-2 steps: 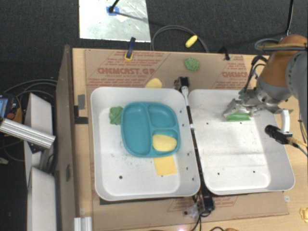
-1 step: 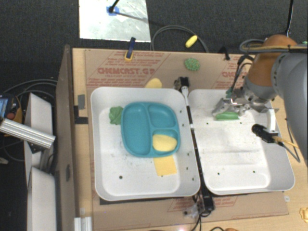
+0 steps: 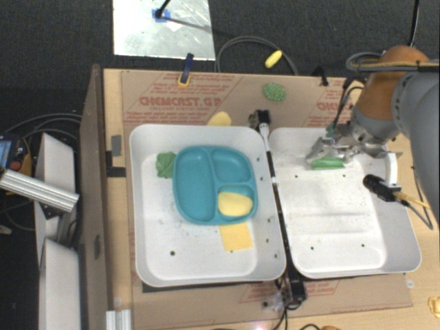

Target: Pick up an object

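Coiled cable (image 3: 237,45), silver sheet (image 3: 163,19) beyond cardboard-covered bench (image 3: 175,98)

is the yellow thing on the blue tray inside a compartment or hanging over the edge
Inside. The yellow piece sits within the lower right compartment of the blue tray, inside its rim, in the left bin.

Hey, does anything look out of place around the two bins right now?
Yes. A yellow piece and a green knobbly piece lie on the cardboard behind the left bin, outside both bins. Another yellow piece sits further back on the dark floor.
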Available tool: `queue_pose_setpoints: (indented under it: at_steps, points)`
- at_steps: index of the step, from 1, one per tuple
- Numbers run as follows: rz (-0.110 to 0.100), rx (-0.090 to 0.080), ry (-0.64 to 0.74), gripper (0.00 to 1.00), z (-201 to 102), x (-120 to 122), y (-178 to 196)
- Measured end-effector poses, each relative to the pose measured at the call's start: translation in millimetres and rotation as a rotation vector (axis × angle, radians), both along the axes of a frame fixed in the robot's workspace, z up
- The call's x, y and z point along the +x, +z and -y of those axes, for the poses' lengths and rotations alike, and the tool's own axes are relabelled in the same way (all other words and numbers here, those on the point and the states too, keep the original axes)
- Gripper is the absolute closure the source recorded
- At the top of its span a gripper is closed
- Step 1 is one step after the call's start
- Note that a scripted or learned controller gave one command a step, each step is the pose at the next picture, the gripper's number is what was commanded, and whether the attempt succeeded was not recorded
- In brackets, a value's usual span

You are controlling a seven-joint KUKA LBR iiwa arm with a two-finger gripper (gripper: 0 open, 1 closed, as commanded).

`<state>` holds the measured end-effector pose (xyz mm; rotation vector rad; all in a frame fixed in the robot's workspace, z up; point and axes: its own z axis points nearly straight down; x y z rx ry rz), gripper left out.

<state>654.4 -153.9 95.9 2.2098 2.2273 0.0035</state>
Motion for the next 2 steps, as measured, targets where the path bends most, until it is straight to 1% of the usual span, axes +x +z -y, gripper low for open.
queue_pose_setpoints:
  at_steps: [1,2]
  points:
    - [0.007,0.007,0.008,1.00,-118,-22,95]
    - [-0.003,0.003,0.000,1.00,-143,-59,124]
